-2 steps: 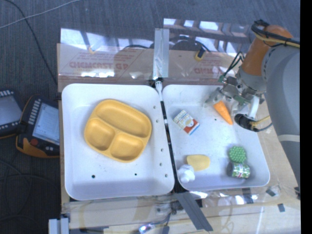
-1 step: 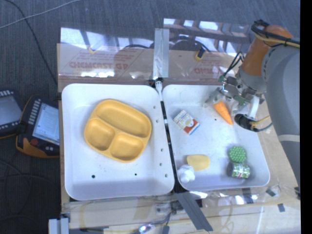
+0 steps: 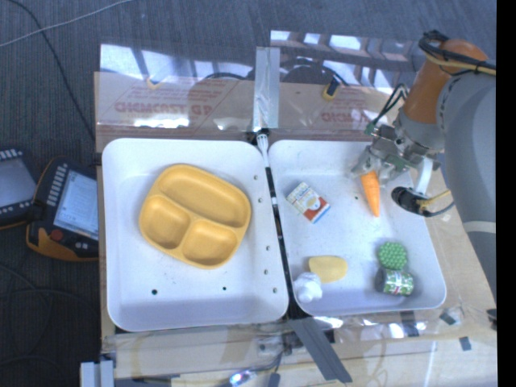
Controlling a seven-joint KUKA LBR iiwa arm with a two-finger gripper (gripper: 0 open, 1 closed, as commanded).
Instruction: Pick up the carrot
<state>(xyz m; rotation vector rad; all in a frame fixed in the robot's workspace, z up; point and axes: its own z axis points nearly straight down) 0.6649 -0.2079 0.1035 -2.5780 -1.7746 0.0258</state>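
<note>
right bin point(image 3: 435, 297) near to far, all placed off the carrot: green can point(image 3: 394, 282) and green round thing point(image 3: 393, 254) sit nearer the camera than the carrot, well apart from it; yellow lump point(image 3: 327, 268) and white wad point(image 3: 307, 287) nearer and off to its left; small snack box point(image 3: 308, 201) to its left, about level with it, clear gap between

carrot point(image 3: 371, 193) lies on the bin floor in the far right part, long axis roughly near-far in view, slightly tilted, thick end at the far side, tip pointing toward the camera

gripper point(image 3: 390, 158) is just past the carrot's far end and a touch right, close to it (touching or hovering above, can't tell from this angle). Whether it's spread or closed, I cannot tell; nothing reads as grasped

my read: the move turns on that offset, gripper needs to come toward the camera and slightly left to centre over the carrot, jaws closing across its short width
</note>
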